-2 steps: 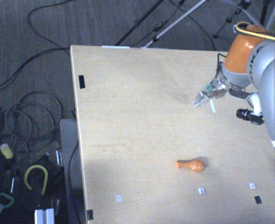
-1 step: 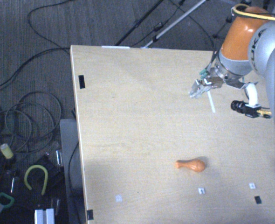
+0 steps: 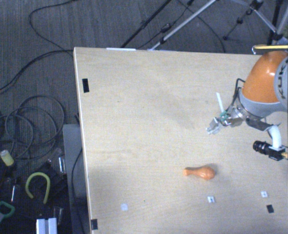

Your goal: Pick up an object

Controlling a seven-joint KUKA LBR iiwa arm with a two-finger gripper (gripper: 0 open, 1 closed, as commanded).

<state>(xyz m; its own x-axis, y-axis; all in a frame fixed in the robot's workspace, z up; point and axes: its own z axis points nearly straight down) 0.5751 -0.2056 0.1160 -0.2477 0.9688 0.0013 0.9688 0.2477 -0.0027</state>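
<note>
A grey carpeted floor [image 3: 31, 43] fills the upper and left parts of the frame, strewn with looping black cables [image 3: 22, 126], and the metal legs of tripod stands [image 3: 207, 4] cross the top. A pale wooden bench [image 3: 149, 106] takes up the centre and right, with small black tape marks [image 3: 85, 85] near its upper left corner and a few small white and black markers [image 3: 211, 199] along its lower right. The grey arm with its orange band [image 3: 263, 84] comes in from the right edge, and its hand [image 3: 215, 126] hangs over the bench at centre right, pointing left; whether its fingers are open or closed I cannot tell, and nothing can be made out between them. A small orange pear-shaped object [image 3: 201, 172], with its narrow neck pointing left, lies on the bench below the hand and clearly apart from it, in the lower centre-right of the frame. On the floor at lower left lies a green U-shaped piece [image 3: 36, 184].
</note>
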